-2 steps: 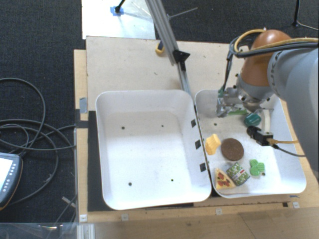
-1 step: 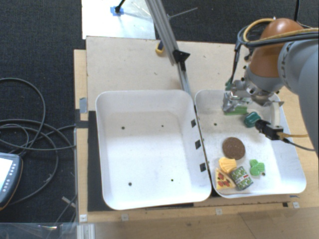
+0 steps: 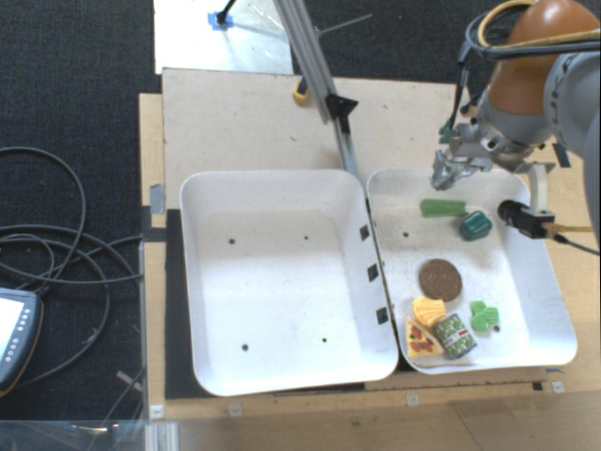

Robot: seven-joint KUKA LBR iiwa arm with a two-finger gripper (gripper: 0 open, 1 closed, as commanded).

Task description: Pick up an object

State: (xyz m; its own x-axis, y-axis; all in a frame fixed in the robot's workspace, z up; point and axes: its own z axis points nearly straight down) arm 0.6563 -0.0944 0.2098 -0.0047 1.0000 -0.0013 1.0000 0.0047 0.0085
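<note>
Dark carpet w/ cables surrounds the table [image 3: 235, 120], two white bins on it. Pincer [image 3: 449, 169] hangs over right bin [image 3: 540, 280] far end, just above green block [image 3: 442, 208]; can't tell if apart or together. Teal piece [image 3: 475, 225] beside block, brown disc [image 3: 439, 279] mid-bin.

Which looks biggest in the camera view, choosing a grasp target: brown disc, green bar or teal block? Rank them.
1. Flat round brown disc
2. Long green bar
3. Small teal block
The bar and the block look close in area, so their order is unsure.
</note>
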